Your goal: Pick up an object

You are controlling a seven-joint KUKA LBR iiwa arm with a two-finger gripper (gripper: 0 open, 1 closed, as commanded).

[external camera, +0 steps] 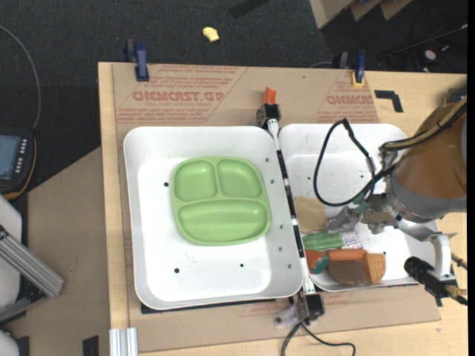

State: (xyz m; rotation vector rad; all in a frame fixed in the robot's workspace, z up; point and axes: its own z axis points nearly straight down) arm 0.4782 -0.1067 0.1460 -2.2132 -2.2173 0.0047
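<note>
The right bin (pixel 326 133) holds a heap of small objects at its front: a tan flat piece (pixel 310 212), a green piece (pixel 322 241), an orange stick (pixel 346 256), a small red piece (pixel 317 261), a brown lump (pixel 350 274) and an orange block (pixel 375 265). My gripper (pixel 355 221) is low in this bin, just above and behind the heap, close to the green piece. The wrist and cabling hide its tip, and I see no object lifted by it.
The left bin (pixel 141 199) holds a green divided plate (pixel 220 200). A black cable (pixel 332 162) loops over the back of the right bin. The arm's body (pixel 434 176) covers that bin's right side. Clamps (pixel 269 110) sit between the bins.
</note>
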